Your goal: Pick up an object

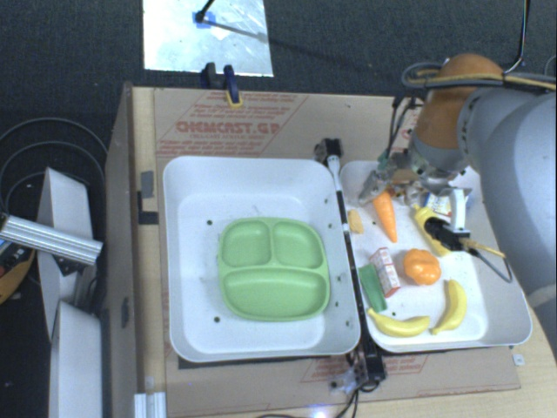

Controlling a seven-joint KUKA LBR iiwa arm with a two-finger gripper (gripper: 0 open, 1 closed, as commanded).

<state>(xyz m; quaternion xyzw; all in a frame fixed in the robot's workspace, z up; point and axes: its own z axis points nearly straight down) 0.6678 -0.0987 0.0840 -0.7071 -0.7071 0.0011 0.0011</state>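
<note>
The pincer (379, 184) hangs over the right bin (505, 320), just above the carrot (385, 215); whether it is spread cannot be told. The carrot looks light, stiff, smooth — best gripped across its thick upper end.

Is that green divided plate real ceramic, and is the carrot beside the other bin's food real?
The green divided plate looks like moulded plastic: uniform pale colour, soft matte sheen, rounded compartment ridges. The carrot seems a plastic toy, evenly orange and smooth, though the view leaves that open.
</note>
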